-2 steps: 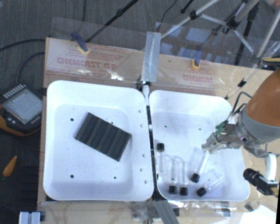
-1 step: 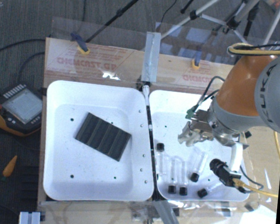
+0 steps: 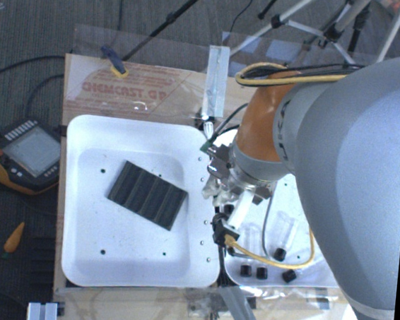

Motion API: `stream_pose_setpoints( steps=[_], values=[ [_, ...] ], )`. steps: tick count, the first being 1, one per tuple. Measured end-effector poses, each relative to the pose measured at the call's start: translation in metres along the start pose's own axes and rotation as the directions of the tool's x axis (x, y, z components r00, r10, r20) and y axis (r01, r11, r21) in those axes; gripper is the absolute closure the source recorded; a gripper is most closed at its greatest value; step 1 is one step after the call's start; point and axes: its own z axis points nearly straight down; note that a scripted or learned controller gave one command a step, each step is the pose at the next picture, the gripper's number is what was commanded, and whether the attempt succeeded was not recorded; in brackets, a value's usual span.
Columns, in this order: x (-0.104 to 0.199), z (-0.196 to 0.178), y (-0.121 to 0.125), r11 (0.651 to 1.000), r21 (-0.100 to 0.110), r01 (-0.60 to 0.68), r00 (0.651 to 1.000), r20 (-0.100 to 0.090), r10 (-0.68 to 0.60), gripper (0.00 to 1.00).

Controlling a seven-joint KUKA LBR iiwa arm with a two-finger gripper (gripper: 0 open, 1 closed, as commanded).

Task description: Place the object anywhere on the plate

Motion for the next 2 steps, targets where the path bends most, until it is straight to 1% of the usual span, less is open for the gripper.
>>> stream_pose_setpoints(
  steps=[1, 2],
  values=[
    [0.052, -0.111, -0.010, 0.968, -0.005, 0.250, 0.968, 0.002, -0.250, 1.00],
    [0.134, -0.131, -0.017, 0.888, -0.005, 0.460, 0.888, 0.003, -0.460, 1.00]
  ],
)
